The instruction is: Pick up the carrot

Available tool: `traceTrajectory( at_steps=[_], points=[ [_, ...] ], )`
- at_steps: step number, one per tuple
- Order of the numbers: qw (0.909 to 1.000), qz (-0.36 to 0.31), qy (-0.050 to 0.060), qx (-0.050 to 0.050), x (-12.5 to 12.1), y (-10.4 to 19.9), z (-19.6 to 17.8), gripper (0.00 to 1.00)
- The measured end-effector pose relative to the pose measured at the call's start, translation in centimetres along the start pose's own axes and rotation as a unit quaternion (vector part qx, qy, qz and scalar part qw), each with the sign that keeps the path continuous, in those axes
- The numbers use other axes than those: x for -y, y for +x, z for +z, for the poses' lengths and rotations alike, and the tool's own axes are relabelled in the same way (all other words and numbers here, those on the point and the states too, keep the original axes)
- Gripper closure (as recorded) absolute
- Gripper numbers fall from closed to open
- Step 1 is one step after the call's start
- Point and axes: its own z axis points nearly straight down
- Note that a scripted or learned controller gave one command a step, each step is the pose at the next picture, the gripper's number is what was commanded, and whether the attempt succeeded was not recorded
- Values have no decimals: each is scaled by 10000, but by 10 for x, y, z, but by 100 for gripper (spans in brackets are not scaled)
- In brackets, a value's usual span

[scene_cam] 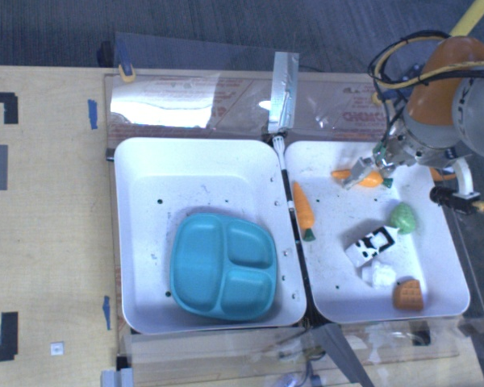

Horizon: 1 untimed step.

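The gripper (369, 170) sits low over the back of the right bin (452, 297), and I cannot tell how it is set. Touching its tip lies an orange piece (363, 178). Further left, against the bin's left wall, the carrot (303, 209) lies free, green end toward the front. Nearer the front are a green lump (402, 217), a black-and-white toy (372, 244) and a brown item (408, 294). Beyond the divider, the left bin (137, 168) holds a teal tray (223, 266).
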Motion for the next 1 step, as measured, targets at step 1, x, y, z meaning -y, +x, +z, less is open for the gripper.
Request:
traceTrajectory(
  at_steps=[1],
  points=[
    [10000, -5, 0, 35, 1, -2, -9, 100]
  ],
)
